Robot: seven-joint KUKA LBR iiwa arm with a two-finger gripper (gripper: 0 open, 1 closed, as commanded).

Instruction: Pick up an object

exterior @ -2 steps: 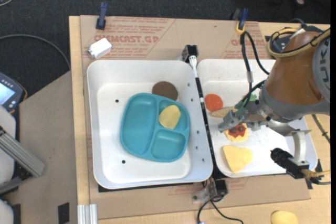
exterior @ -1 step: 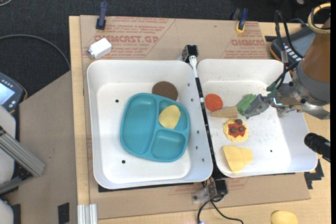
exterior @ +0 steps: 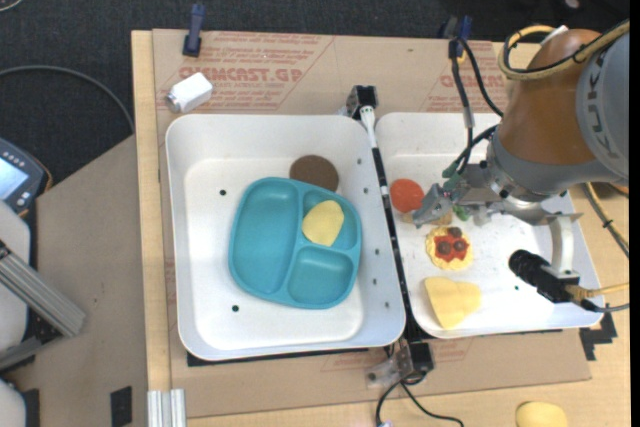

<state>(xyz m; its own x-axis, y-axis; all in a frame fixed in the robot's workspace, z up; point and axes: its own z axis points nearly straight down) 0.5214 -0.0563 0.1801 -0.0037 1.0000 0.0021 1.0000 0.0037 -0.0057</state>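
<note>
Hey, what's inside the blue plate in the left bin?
The blue plate holds one pale yellow piece in its upper right compartment. The other compartments look bare. A brown disc sits behind the plate; whether the plate's rim covers part of it is unclear.

We note both white bins point(exterior: 190, 245) smooth moulded plastic, faint sheen. Teal divided plate point(exterior: 270, 255) glossy plastic. Bench top point(exterior: 290, 70) matt brown cardboard, printed red lettering. Arm's orange band point(exterior: 540, 115) smooth, slightly shiny; grey casing point(exterior: 610, 105) satin-finished. Gripper point(exterior: 440, 200) dull grey metal. Yellow wedge point(exterior: 450, 302) and orange ball point(exterior: 406, 194) matt. Floor point(exterior: 80, 5) dark, rough carpet.
</note>
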